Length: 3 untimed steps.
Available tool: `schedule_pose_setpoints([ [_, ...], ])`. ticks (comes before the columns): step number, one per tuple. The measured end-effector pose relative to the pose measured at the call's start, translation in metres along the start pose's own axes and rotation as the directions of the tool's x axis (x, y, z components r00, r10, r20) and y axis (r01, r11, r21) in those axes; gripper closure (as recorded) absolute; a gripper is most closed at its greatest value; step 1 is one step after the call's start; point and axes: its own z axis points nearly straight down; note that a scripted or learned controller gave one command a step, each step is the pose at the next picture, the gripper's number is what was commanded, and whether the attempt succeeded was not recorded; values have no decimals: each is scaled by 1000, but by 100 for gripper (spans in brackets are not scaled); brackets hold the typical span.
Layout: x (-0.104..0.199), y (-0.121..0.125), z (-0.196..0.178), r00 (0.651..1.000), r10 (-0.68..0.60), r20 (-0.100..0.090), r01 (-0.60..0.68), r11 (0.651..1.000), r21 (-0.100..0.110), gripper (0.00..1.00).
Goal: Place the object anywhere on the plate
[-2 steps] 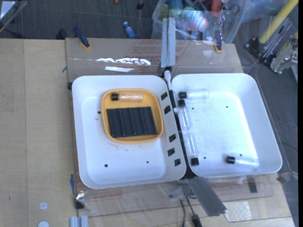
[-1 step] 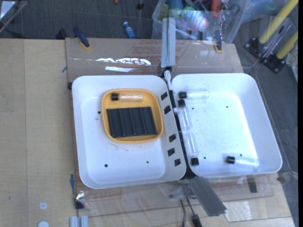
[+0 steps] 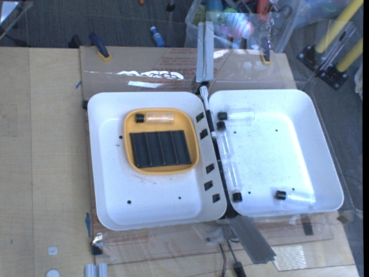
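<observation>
A yellow plate (image 3: 160, 140) with a black ribbed centre sits in the left white bin (image 3: 109, 195). A clear plastic tube with a black cap (image 3: 154, 118) lies flat along the plate's far rim, cap end to the left. In the right white bin (image 3: 277, 154) lie several more clear tubes with black caps. One tube (image 3: 235, 115) is at the far left corner. Two tubes (image 3: 223, 143) (image 3: 232, 180) lie along the left wall, and one tube (image 3: 294, 197) is near the front right.
A row of black clips (image 3: 206, 152) runs along the seam between the bins. A clear box of coloured toys (image 3: 248, 10) stands behind the right bin. Cardboard (image 3: 144, 68) lies behind the left bin, and a grey plate (image 3: 251, 238) sits at the front.
</observation>
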Motion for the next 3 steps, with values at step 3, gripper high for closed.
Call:
schedule_pose_setpoints([
  [3,62,19,1,660,-752,0,752,660,-4,100],
])
